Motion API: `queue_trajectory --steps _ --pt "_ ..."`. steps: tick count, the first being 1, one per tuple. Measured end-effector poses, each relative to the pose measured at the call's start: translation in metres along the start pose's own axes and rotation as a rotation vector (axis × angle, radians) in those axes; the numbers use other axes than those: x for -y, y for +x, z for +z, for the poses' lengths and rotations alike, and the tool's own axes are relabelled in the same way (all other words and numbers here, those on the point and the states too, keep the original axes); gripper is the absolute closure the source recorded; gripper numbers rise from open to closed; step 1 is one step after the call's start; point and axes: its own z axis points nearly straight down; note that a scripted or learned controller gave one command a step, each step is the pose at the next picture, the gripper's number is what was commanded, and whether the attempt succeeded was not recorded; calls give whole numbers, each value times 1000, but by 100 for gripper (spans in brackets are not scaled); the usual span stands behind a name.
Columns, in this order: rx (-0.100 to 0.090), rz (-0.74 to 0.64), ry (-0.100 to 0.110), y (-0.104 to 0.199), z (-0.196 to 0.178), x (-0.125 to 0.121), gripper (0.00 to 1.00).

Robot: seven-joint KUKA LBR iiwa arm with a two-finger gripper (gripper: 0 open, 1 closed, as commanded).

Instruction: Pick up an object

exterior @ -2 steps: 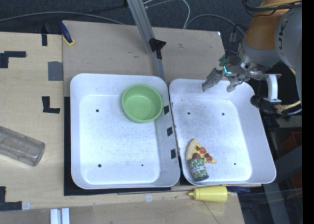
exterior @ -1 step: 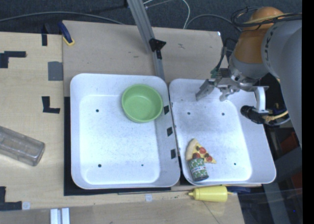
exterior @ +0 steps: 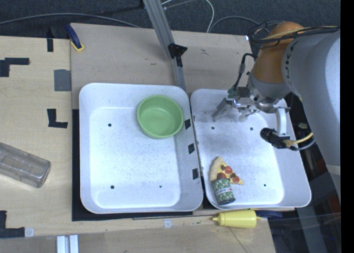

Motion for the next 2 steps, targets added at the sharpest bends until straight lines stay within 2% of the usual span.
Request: queue_trajectory --steps 1,2 --pt "2 0 -5 1 21 0 0" --pt "1 -2 -4 1 11 0 100"
